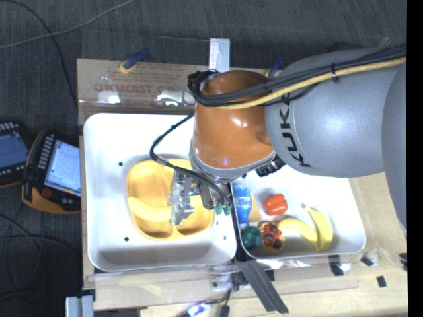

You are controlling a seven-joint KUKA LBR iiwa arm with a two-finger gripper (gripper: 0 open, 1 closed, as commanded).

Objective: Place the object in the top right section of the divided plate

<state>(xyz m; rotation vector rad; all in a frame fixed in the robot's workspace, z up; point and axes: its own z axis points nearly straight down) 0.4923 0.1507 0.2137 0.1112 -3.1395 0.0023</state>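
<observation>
Dark carpet surrounds the bench. Over the yellow plastic divided plate (155, 207) in the left white bin (106, 177), the metal two-finger gripper (182, 200) hangs; its grip I cannot tell. No object is clearly visible in it, so a release may place nothing.

The right bin (357, 233) holds a banana (310, 228), a red pepper (275, 204), a blue bottle (242, 202), a dark green piece (251, 236) and a small brown-and-red item (270, 234) just beside it. Left of the bench (380, 282), on the dark carpet (66, 18), lies an orange-edged handheld controller (54, 174) with a lit screen. A clear plastic bag (132, 88) with red print lies behind the left bin (106, 197).
</observation>
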